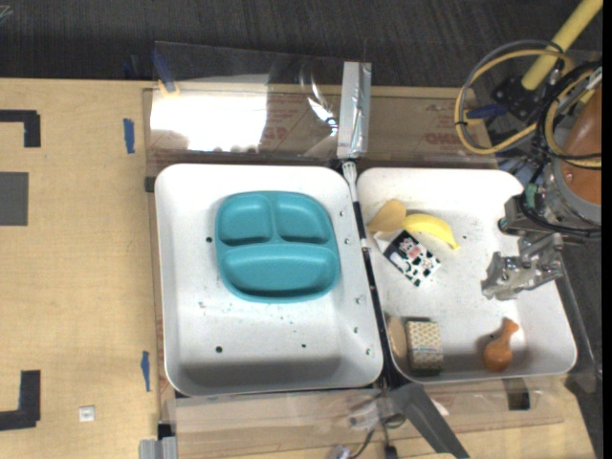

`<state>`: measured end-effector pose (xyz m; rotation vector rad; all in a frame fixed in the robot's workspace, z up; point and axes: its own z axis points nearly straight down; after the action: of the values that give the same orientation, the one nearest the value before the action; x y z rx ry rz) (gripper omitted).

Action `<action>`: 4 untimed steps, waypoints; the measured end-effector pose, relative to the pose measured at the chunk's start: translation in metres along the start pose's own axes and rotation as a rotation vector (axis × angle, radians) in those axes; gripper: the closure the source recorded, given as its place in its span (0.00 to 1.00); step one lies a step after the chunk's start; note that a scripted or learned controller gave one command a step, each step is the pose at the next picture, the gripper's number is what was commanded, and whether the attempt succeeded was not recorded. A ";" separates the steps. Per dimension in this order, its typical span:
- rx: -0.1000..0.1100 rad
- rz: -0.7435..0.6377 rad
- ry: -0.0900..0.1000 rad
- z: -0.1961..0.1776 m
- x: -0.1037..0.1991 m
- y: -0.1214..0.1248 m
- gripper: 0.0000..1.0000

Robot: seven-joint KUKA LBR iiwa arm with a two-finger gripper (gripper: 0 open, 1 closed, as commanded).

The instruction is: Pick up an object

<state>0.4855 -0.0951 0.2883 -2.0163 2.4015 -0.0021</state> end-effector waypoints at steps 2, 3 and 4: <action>-0.005 -0.330 -0.001 -0.031 -0.001 0.005 1.00; -0.001 -0.549 -0.001 -0.064 -0.013 0.007 1.00; -0.008 -1.096 -0.004 -0.007 -0.007 0.007 1.00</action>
<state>0.4797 -0.0873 0.2956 -2.9755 1.0000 0.0067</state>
